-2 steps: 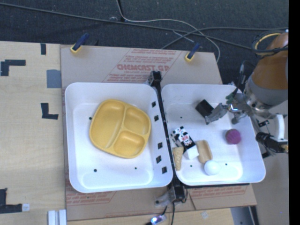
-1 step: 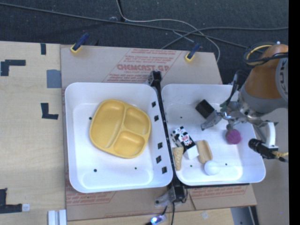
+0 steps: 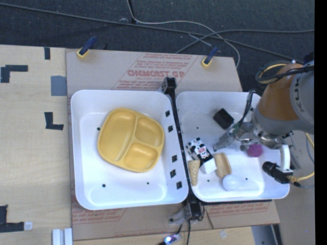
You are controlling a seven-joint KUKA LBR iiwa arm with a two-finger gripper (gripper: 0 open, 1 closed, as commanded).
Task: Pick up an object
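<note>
The right bin (image 3: 204, 102) holds several small objects. A black block (image 3: 223, 118) lies near its middle, and a black-and-white cow-patterned toy (image 3: 198, 149) is near the left wall. A tan bread-like piece (image 3: 223, 165), a tan cone shape (image 3: 194, 171) and a white rounded object (image 3: 232, 182) lie at the front. A purple object (image 3: 254, 149) sits close under the wrist. My gripper (image 3: 223, 141) is low over the bin's middle, pointing left. It is just right of the cow toy, below the black block, and nothing shows in its grip.
The left bin (image 3: 84, 137) holds a yellow divided plate (image 3: 131, 139). A black divider rail (image 3: 176, 137) runs between the bins. Cables cross the dark floor at the back. The grey arm with its orange band (image 3: 278, 98) covers the right bin's right side.
</note>
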